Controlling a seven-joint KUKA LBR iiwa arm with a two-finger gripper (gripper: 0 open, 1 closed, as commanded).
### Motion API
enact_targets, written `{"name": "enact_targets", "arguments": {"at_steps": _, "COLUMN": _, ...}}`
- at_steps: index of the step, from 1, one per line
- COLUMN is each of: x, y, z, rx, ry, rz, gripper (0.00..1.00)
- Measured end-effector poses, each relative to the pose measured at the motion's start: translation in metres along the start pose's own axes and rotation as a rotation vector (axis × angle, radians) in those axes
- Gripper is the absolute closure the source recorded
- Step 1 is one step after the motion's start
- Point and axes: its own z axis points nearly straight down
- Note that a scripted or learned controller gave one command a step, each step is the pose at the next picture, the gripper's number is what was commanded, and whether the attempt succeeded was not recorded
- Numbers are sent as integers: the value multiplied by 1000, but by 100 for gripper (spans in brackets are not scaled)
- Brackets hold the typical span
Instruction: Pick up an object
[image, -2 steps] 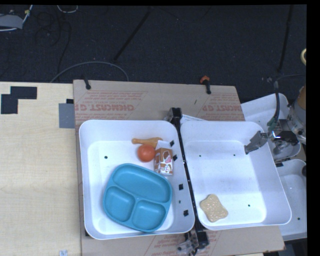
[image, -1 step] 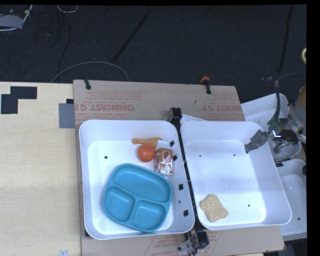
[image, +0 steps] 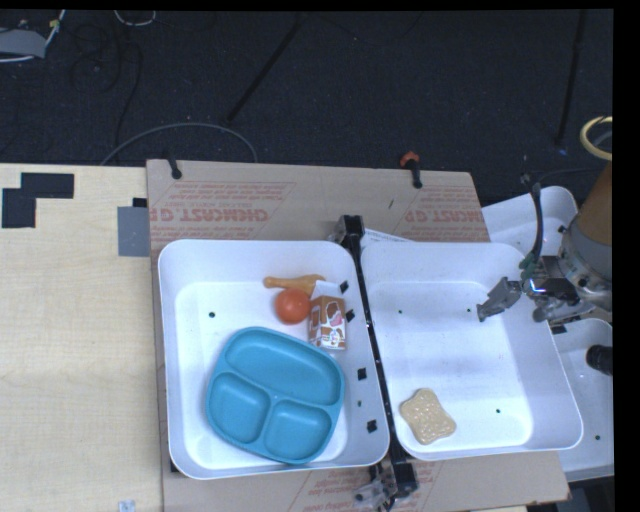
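Note:
My gripper (image: 522, 304) hangs over the right bin's (image: 450, 268) right side, fingers spread open with nothing between them. A tan cracker-shaped piece (image: 428, 416) lies near that bin's front edge, well below and left of the gripper. In the left bin (image: 185, 290) a blue divided plate (image: 275, 394) fills the front half. Behind it sit a red tomato (image: 292, 306), an orange piece (image: 293, 283) and a small brown-and-white carton (image: 328, 323) near the divider.
A black clamp bar (image: 362, 330) runs between the two bins. Cardboard (image: 300, 205) lies under the bins. A pale wooden bench top (image: 70, 330) extends to the left. White mounting hardware (image: 590, 400) stands at the far right.

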Motion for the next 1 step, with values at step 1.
{"name": "enact_targets", "arguments": {"at_steps": 1, "x": -9, "y": 2, "z": 50, "rx": 0, "ry": 0, "rz": 0, "gripper": 0}}
